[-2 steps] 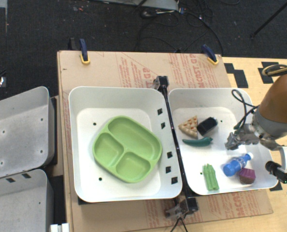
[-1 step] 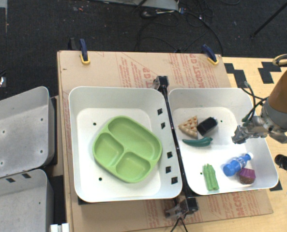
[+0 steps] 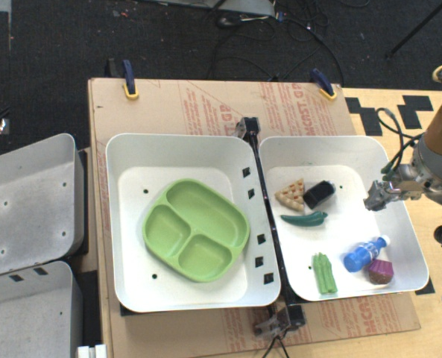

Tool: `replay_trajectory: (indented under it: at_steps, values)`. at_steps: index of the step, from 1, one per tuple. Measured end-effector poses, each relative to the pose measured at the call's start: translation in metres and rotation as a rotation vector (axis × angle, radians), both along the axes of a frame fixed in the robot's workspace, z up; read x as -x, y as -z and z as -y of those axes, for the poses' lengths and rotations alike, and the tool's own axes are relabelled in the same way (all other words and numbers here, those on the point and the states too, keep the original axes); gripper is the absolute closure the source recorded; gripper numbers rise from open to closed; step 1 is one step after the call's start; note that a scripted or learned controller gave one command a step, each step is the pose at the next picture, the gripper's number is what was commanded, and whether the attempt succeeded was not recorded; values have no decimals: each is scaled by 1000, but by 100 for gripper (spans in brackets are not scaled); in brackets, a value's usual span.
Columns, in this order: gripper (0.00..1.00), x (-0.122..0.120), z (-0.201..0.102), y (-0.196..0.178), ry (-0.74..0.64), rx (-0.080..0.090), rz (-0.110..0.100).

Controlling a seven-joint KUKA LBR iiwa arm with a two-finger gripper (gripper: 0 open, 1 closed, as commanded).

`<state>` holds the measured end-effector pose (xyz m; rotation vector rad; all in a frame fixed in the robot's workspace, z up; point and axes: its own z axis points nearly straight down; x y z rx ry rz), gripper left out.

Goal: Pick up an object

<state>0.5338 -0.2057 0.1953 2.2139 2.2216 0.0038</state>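
The right bin (image 3: 355, 151) holds several small objects: a tan pizza slice (image 3: 291, 195), a black block (image 3: 319, 193), a dark green pepper (image 3: 305, 218), a green asparagus bundle (image 3: 324, 273), a blue bottle (image 3: 364, 253) and a purple piece (image 3: 380, 271). My gripper (image 3: 377, 198) hangs over the right side of this bin, right of the black block and above the blue bottle. Nothing shows between its fingers.
The left bin (image 3: 131, 155) bears a light green divided plate (image 3: 196, 230). A black divider (image 3: 264, 215) runs between the bins. Spare white bins (image 3: 27, 200) lie off the bench at the left. Cables (image 3: 396, 133) trail at the right.
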Motion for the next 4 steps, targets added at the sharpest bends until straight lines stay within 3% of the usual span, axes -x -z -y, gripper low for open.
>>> replay_trajectory:
  at_steps: [1, 2, 4]
  values:
    - [100, -1, 0, -33, 1, 0, -1]
    - [100, -10, -47, -42, -4, -3, -3]
    - [100, -24, -146, -24, -4, -4, -7]
